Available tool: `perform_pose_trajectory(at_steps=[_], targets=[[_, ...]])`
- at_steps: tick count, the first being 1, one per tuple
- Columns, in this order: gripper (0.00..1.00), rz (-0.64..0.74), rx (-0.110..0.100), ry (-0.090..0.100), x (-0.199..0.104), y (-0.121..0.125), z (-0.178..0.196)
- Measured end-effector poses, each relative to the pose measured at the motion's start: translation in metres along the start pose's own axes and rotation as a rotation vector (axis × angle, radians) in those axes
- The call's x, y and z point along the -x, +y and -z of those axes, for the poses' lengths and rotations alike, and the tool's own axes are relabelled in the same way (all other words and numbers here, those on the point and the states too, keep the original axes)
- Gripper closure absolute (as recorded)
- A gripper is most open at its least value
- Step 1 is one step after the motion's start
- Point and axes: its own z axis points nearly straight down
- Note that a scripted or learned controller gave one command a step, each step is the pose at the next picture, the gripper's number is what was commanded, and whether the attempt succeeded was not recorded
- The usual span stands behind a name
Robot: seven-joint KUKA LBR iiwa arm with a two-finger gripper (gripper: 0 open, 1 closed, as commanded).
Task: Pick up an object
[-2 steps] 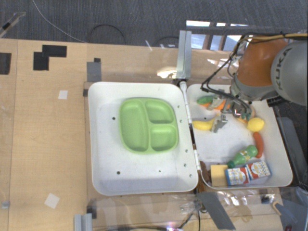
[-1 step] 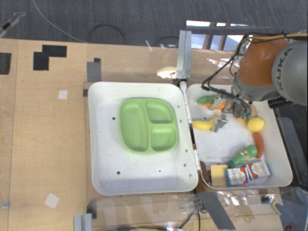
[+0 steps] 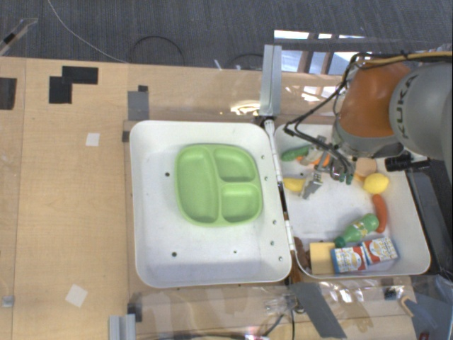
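Two metal fingers on the gripper hang over the right white bin, but whether they're spread or pinched, I can't tell. Nothing looks held. Closest grabs: yellow banana-like piece just beside the tips, green pepper-like thing above it. Yellow lemon and green bottle sit farther off. I'd drop straight down centred on one item, well off the bin wall. Green divided plate sits in the left bin.

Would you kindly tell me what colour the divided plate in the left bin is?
Light green; the divided plate shows clearly in the camera view.
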Motion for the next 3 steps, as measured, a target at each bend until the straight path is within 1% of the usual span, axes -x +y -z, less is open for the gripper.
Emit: perform_pose_trajectory(at_steps=[1, 2, 3], targets=[[0.0, 0.336, -0.002, -0.002, -0.025, -0.044, 0.002], [0.0, 0.344, -0.004, 0.011, 0.025, 0.009, 0.0], [1.0, 0.346, -0.002, -0.01, 0.029, 0.012, 0.014]])
